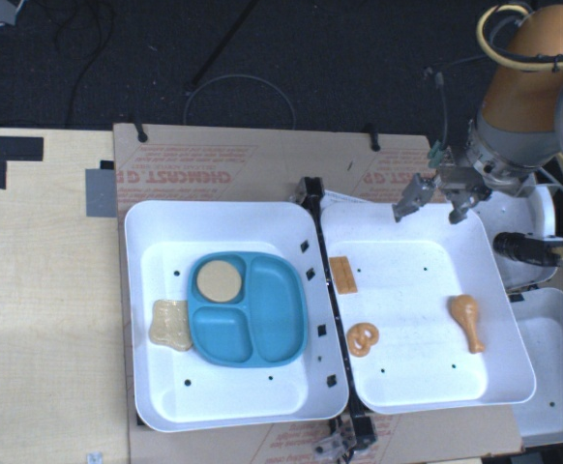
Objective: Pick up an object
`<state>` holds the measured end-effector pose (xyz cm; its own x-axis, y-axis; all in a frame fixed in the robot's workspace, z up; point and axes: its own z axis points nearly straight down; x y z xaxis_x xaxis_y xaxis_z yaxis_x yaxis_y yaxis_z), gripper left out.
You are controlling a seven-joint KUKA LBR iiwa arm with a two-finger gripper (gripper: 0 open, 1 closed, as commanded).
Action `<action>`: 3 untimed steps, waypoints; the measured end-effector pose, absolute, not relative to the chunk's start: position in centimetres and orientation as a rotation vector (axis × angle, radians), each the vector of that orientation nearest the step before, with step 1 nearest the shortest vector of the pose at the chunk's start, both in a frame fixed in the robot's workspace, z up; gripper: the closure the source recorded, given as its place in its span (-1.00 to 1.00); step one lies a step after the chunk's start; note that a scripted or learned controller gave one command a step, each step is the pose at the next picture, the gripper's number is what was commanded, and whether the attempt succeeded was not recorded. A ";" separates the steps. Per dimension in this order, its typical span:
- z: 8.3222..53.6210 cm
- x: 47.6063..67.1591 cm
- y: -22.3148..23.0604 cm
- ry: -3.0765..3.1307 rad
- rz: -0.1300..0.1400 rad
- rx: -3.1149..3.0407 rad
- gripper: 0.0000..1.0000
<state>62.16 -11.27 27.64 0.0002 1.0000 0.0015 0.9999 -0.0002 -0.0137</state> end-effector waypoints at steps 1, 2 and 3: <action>28.4 62.4 -11.3 -2.222 0.001 -2.220 -1.00; 22.7 62.4 -10.3 -2.218 0.008 -2.215 -1.00; 16.6 62.3 -11.1 -2.216 0.009 -2.217 -1.00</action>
